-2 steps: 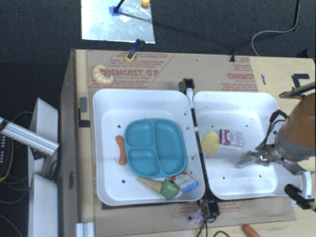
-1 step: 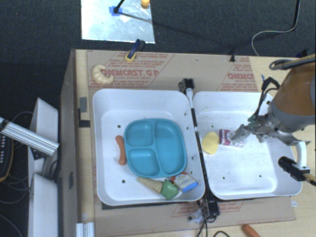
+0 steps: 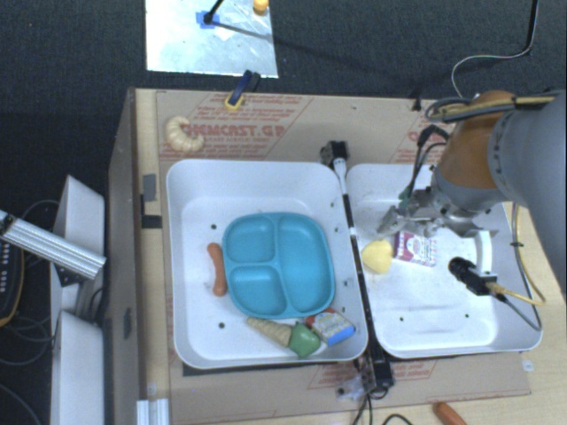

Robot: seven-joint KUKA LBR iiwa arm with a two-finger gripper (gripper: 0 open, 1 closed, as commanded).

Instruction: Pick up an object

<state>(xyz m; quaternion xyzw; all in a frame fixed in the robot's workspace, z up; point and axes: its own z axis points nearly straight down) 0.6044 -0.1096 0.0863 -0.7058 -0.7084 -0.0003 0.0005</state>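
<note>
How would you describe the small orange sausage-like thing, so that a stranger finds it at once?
Look at the left white bin, which holds a blue divided plate. Just left of the plate lies the orange sausage, lengthwise on the bin floor. It is the only slim orange piece there; the other small things sit below the plate.

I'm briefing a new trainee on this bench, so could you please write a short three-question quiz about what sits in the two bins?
1. True or false: the blue divided tray lies in the left bin.
2. Which thing lies just left of the tray? A) the orange hot dog B) a red cup C) a spoon
3. Fill in: in the right bin, the yellow object lies beside the ____ and white packet, below the gripper.

Key: 1 true; 2 A; 3 purple.
</note>
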